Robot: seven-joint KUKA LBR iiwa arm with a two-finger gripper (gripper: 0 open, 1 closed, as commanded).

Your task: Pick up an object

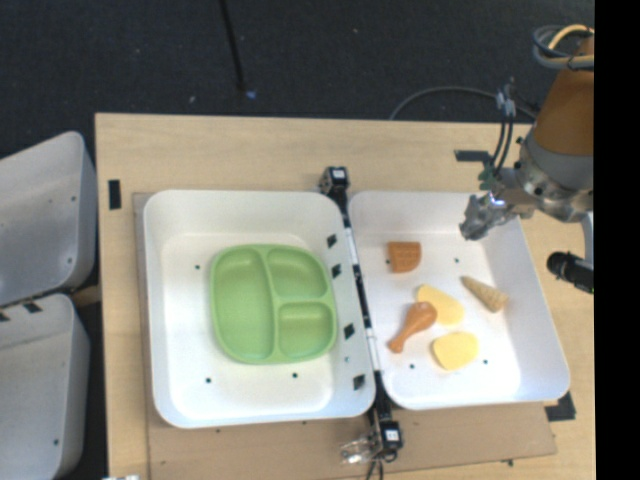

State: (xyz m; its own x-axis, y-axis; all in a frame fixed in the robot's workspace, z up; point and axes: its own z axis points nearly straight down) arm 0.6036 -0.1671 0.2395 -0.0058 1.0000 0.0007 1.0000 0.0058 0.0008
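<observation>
End effector (480,217) sits over the upper right part of the right bin (530,368), above the bin floor near its back wall; can't tell how far open it is, too small and blurred, and nothing is visibly held. Arm (565,118) comes in from the right edge, orange band above the grey wrist, cables looping behind it. Nothing lies directly under the end effector. 5 candidate objects lie in the right bin, all below or left of it: brown block (404,256) is the closest, down and to the left; tan cone (484,293) lies below, slightly right, tilted with its tip toward the upper left; pale yellow piece (443,303) lies further down and left, touching or overlapping the orange drumstick-shaped piece (411,326); second yellow piece (455,350) is the farthest, near the front of the bin. Left bin (170,368) holds a green 3-compartment tray (272,303), lying flat, well apart from the end effector. Both bins sit side by side, touching along the middle, on the wooden tabletop (230,153).
</observation>
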